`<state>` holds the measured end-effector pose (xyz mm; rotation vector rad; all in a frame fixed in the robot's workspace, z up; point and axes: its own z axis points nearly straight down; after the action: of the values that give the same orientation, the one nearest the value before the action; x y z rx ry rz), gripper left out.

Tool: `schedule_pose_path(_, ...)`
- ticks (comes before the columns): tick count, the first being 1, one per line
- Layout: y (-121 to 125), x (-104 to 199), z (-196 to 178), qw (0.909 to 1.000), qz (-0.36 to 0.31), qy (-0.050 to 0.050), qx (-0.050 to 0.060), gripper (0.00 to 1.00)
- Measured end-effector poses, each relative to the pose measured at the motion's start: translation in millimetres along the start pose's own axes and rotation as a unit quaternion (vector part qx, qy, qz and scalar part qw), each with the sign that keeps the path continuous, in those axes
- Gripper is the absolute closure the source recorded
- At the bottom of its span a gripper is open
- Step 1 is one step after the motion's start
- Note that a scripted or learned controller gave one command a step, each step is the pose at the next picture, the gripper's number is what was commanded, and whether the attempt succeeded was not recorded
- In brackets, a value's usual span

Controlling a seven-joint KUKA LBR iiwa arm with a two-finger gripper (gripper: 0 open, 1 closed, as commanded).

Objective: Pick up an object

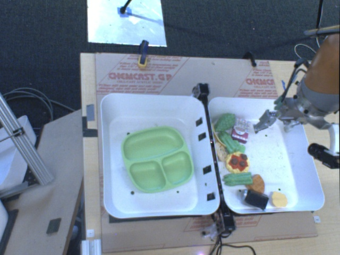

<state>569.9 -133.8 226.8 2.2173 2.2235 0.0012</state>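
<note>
1. The gripper point(264, 122) is seen over the right bin point(297, 166), towards its twelve o'clock edge; how far it is parted cannot be told.
2. Nothing is seen held in it.
3. Toy foods are heaped at the bin's nine o'clock side, among them a pizza piece point(237, 162).
4. A green divided tray point(157, 158) is set in the left bin point(114, 142).

Toys point(237, 161) crowd the right bin's point(305, 158) left side; its right lies open.
</note>
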Motion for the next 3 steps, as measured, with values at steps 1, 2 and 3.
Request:
schedule_pose_path(1, 51, 31, -156, 0.9999, -0.004, -0.001, -0.010, 0.00)
schedule_pose_path(2, 34, 84, -148, 1.0000, -0.003, 0.001, 0.000, 0.00)
schedule_pose_path(3, 7, 137, -145, 1.0000, -0.003, 0.001, 0.000, 0.00)
